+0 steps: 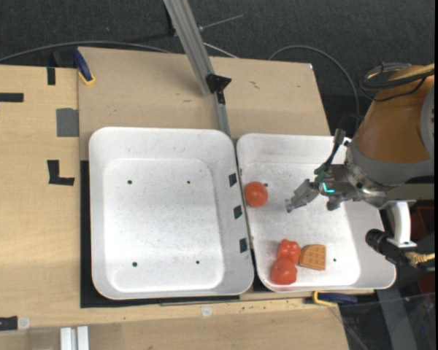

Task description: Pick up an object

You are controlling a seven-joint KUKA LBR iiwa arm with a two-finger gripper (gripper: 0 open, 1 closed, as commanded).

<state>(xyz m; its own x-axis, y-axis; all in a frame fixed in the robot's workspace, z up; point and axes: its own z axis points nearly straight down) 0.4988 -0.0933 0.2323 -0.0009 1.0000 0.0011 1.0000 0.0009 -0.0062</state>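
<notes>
In the right bin [277, 146] an orange-red ball [256, 194] lies near the left wall. Two red pieces [288, 251] [282, 271] sit together at the front, with a tan waffle-shaped piece [313, 257] touching them on the right. My gripper [317, 200] hangs over the middle of this bin, to the right of the ball and above the waffle piece. Its fingers [300, 197] are spread open and nothing sits between them.
The left bin [160, 210] lies beside the right one, joined along a shared wall with black clips [237, 211]. A grey metal bar [193, 42] slants in from the top toward the bins' back edge. The arm's orange band [394, 126] looms at the right.
</notes>
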